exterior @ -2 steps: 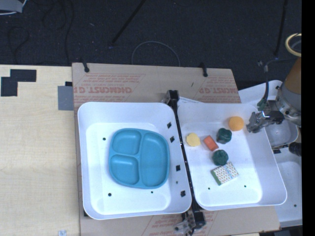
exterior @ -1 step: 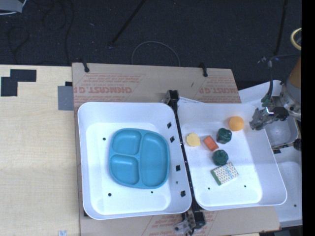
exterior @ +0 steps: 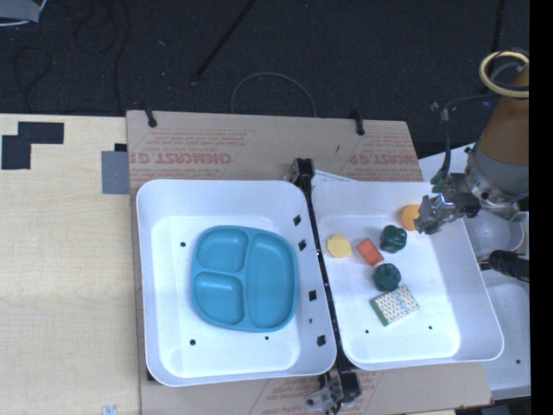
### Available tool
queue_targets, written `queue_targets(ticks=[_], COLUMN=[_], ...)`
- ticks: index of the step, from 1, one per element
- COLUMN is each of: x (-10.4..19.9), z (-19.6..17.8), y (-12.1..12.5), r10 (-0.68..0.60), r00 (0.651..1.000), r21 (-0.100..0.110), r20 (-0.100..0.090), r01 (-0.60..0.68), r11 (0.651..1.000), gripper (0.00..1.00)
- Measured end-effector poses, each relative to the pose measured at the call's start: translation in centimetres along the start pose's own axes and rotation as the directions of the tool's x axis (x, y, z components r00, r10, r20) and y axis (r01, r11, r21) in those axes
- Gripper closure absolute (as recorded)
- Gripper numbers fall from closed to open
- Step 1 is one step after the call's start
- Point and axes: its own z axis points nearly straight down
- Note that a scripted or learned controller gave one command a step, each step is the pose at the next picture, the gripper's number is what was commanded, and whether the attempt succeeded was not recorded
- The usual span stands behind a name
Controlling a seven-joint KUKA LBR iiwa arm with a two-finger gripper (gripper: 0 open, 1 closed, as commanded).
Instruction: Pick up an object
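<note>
The right bin [exterior: 449,335] holds several small objects: a yellow piece [exterior: 339,246], an orange-red block [exterior: 370,252], two dark green round pieces [exterior: 394,239] [exterior: 386,276], a speckled green-white pad [exterior: 395,305] and an orange piece [exterior: 409,215] near the far right rim. My gripper [exterior: 429,216] hangs over the bin's upper right part, right beside the orange piece and just right of the upper green piece. Its fingertips are too small to read, and nothing shows between them.
The left bin [exterior: 160,318] holds a blue divided plate [exterior: 244,277]. A black divider [exterior: 313,258] separates the two bins. The arm [exterior: 505,137] comes in from the right above the right bin's far corner. Cardboard [exterior: 259,150] lies under both bins.
</note>
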Motion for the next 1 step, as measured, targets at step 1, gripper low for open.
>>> queue_targets(ticks=[1], x=[4.98], z=[1.23], y=[-0.72], r10=[0.000], r00=[1.000], r21=[0.002], r20=[0.000], r01=[0.000], r11=[1.000], gripper=[1.00])
